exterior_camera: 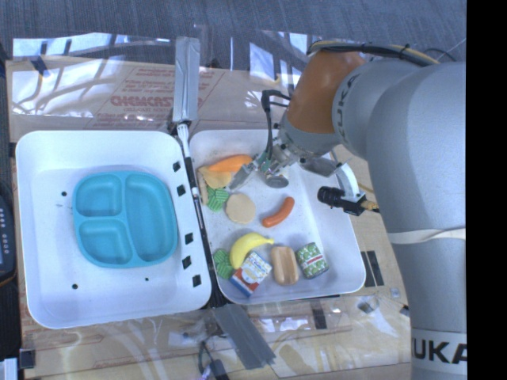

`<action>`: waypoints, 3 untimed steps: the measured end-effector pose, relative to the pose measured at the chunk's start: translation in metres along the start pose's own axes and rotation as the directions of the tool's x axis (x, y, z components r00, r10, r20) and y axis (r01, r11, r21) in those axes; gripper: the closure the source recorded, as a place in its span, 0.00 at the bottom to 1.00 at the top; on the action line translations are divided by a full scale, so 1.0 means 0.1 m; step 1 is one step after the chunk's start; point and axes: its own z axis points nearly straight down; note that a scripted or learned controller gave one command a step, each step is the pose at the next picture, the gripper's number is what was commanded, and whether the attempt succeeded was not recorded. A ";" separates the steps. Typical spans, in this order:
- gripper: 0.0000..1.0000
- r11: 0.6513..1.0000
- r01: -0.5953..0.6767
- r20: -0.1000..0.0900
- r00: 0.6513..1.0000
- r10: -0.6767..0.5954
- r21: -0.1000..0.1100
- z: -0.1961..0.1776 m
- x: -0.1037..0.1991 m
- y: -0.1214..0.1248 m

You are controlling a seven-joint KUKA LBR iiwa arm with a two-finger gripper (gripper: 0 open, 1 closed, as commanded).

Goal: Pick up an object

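Camera view, single, fixed: we look down at a slant over the surface, both white bins in frame, the arm entering from three o'clock.

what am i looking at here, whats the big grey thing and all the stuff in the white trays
The big grey thing is a robot arm reaching in from the right, seen by one camera above the bench. Its gripper hangs low over the right bin, near a carrot. That bin also has toy food: a sausage, a banana, a round cracker and a small can. The left bin has a blue divided plate. I can't tell if anything is held.
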 end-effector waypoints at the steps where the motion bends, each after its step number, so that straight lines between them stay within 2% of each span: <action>1: 0.00 0.963 0.269 0.006 0.963 -0.269 -0.003 -0.61 -0.20 -0.44; 2: 0.00 0.925 0.380 0.006 0.925 -0.380 -0.002 -0.72 -0.51 -0.61; 3: 0.00 0.988 0.156 0.004 0.988 -0.156 -0.002 0.11 -0.66 -0.33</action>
